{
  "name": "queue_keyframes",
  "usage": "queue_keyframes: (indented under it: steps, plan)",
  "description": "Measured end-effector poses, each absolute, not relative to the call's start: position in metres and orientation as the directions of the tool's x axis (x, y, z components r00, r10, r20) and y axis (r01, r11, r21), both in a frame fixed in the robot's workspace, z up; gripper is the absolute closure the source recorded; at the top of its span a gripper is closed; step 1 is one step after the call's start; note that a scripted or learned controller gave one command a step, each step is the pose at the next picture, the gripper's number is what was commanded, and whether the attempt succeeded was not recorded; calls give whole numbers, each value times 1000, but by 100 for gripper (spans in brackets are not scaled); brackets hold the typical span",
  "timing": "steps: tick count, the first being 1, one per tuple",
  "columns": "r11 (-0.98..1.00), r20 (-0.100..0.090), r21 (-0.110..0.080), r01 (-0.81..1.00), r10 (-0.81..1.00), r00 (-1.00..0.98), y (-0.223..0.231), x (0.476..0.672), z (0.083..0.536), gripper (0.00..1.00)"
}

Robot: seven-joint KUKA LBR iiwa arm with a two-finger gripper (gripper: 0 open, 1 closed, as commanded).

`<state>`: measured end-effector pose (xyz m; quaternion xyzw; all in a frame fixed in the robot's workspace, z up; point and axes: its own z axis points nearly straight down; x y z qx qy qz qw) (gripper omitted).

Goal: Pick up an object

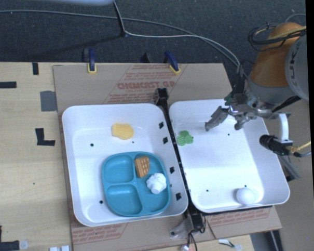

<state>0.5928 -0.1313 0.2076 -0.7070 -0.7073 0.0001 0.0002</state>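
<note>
- The gripper (228,120) is hanging over the top part of the right bin (262,159) with its fingers spread fairly wide and nothing between them, so no grab so far.
- Closest thing to pick is the little green piece (185,138), lying flat on the right bin's floor just beside the divider between the two bins. The white ball (246,195) sits down at the near edge of the same bin, well apart from the gripper.
- Biggest risk imo: that green piece looks low and flat. If the fingers come down a bit off-centre, they'd probably just shove it sideways or close on air above it.
- It's also tight to the bin wall, so one finger could hit the rim or the divider on the way down and spoil the descent.
- The ball is a roller. A nudge from one finger and it likely scoots along the wall.
- Stuff in the left bin (80,151), meaning the blue tray (118,197) and the yellow piece (123,131), is a long reach across the divider.
</note>
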Motion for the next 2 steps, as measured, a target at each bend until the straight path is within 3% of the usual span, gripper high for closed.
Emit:
queue_keyframes:
  steps: [1, 2]
  plan:
    - [8, 2, 4, 1000, 1000, -8, -38, 567, 252, 0]
    - [2, 0, 0, 1000, 1000, -2, -40, 630, 249, 0]
